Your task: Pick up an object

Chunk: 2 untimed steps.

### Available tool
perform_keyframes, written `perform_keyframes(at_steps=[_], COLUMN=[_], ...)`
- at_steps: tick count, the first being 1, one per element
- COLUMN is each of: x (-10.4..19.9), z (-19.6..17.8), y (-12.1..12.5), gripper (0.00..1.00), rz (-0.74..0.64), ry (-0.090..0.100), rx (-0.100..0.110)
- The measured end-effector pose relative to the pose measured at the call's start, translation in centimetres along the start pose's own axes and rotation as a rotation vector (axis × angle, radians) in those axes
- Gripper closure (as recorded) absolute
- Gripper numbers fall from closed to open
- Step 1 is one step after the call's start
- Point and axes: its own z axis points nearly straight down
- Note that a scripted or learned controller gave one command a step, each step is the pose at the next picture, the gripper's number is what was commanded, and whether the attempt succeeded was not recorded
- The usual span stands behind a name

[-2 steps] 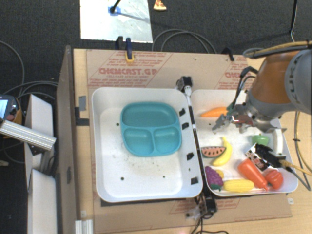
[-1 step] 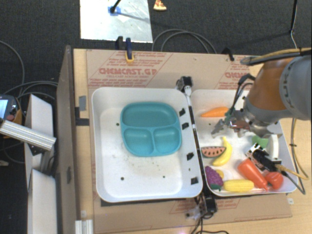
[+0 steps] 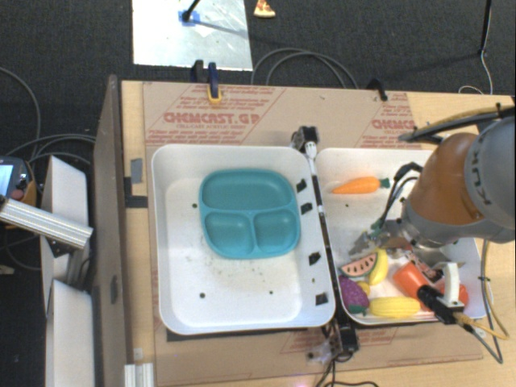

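From my screen I see a cardboard-topped bench (image 3: pixel 266 115) on dark carpet, two white bins side by side. The arm (image 3: pixel 468 188) reaches into the right bin (image 3: pixel 347 168); its gripper (image 3: pixel 387 236) sits low over the toy food, and I cannot tell its state. Just beside it lie a watermelon slice (image 3: pixel 359 264), a banana (image 3: pixel 377 268), a purple piece (image 3: pixel 353 293), corn (image 3: pixel 393 305) and a red piece (image 3: pixel 409 279). A carrot (image 3: pixel 356 186) lies apart, nearer the bin's far side. The left bin (image 3: pixel 181 216) holds a teal tray (image 3: pixel 248 214).
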Motion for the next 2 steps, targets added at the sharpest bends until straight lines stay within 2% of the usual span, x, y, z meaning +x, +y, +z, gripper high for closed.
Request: perform_keyframes(at_steps=[1, 2], x=[0.0, 5.0], z=[-1.3, -10.8], y=[0.4, 6.5], gripper=[1.00, 1.00], rz=[-0.002, -0.012], ry=[-0.002, -0.002], rx=[-0.008, -0.018])
